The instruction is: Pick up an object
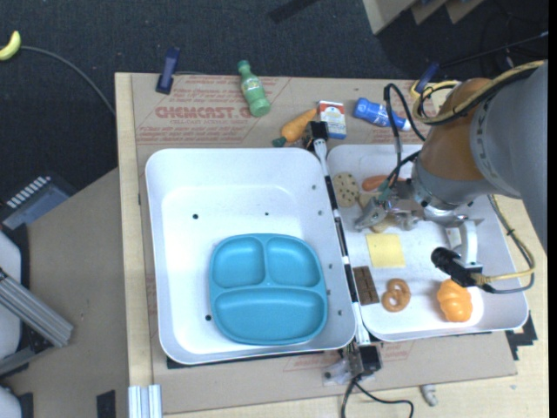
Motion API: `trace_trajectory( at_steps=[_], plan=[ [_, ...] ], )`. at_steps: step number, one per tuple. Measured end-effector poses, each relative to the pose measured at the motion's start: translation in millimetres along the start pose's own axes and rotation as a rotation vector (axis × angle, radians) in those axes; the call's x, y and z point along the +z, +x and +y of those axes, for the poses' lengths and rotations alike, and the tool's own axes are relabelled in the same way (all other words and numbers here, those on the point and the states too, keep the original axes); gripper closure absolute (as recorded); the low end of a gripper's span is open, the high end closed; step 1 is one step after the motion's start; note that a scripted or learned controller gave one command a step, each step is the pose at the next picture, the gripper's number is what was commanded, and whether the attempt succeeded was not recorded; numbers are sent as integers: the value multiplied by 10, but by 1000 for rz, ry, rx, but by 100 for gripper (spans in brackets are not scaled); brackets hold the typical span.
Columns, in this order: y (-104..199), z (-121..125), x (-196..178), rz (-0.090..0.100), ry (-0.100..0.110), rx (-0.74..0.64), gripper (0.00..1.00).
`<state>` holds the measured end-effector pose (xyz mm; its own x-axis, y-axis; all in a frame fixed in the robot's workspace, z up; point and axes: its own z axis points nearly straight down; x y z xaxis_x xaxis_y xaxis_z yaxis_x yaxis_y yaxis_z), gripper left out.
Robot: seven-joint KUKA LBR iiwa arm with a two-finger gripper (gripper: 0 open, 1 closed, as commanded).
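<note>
The right bin [487, 320] holds a yellow square slice [385, 251], a pretzel [396, 294], an orange toy pepper [454, 301], a brown bar [364, 286], a speckled cookie [347, 188] and a red sausage [374, 182]. My gripper [380, 214] is low in the upper left part of this bin, just above the yellow slice and right of the cookie. The arm [470, 142] covers the bin's upper right. Nothing shows clearly between the fingers.
The left bin [174, 190] carries a blue sectioned plate [266, 287]. Behind the bins on the cardboard lie a green bottle [254, 90], a carrot [298, 126], a small carton [332, 118], a blue wrapper [376, 112] and a blue clip [167, 70].
</note>
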<state>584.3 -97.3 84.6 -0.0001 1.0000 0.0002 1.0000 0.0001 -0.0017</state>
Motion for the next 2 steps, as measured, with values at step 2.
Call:
trace_trajectory(
  at_steps=[2],
  plan=[
    [-200, 316, -6, -1, -4, -1, 0]
  ],
)
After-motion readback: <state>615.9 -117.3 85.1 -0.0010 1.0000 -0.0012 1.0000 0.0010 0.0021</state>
